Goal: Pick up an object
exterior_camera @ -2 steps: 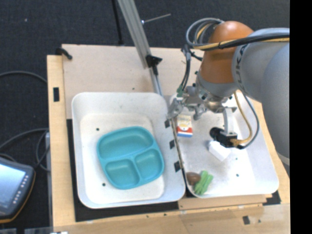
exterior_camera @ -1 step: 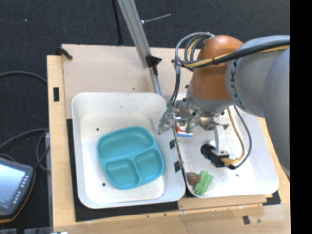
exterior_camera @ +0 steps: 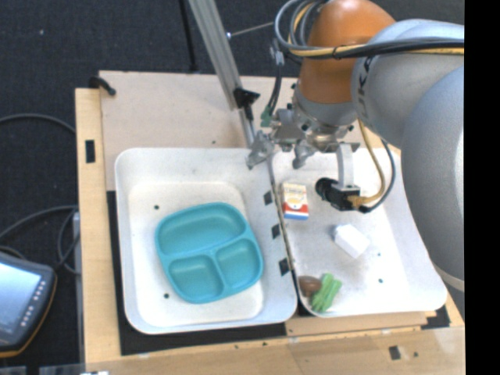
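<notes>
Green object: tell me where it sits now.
The green object lies at the right bin's near-left corner, against a brown object, below the white block.

Glossy teal plastic tray, matt white bins, bare wooden bench

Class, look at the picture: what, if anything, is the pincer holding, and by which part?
Nothing. The pincer hangs open above the bins' shared edge, with nothing between its fingers.

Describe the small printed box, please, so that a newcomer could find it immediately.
Look in the right-hand shallow white bin, near the divider it shares with the left bin. The small printed cardboard box lies there, below the end effector. Its orange, white and blue faces distinguish it from the plain white block.
</notes>
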